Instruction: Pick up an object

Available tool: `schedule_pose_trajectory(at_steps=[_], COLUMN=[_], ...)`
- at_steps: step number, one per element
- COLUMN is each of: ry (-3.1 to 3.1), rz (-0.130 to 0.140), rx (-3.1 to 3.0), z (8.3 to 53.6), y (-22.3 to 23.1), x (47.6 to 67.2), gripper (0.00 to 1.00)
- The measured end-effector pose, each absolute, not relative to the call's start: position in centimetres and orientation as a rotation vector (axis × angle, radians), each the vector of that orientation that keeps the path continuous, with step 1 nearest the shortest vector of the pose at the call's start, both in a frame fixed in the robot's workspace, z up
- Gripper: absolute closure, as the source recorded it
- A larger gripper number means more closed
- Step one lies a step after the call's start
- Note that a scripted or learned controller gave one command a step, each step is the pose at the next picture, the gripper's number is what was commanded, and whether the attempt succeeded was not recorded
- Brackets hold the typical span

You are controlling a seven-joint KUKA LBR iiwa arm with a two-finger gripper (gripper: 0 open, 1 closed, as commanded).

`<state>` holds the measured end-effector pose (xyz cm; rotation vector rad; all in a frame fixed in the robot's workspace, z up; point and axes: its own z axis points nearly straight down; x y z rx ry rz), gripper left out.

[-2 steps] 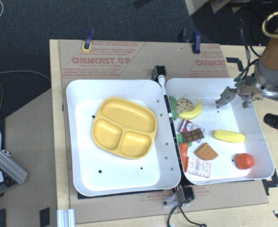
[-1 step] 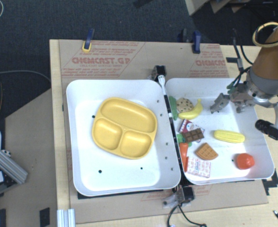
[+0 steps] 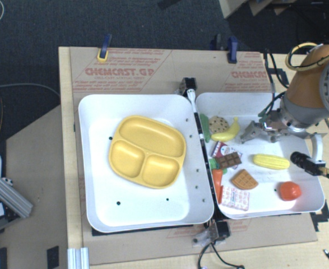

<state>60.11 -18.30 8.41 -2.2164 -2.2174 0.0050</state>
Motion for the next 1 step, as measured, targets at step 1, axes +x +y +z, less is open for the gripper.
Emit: schedule_pose_trajectory(at_steps=[1], ry=[-2.223], rz=[-0.001], rx=[-2.222], z=[9.9], y=[-18.39], x=[60.33], gripper=[1.0])
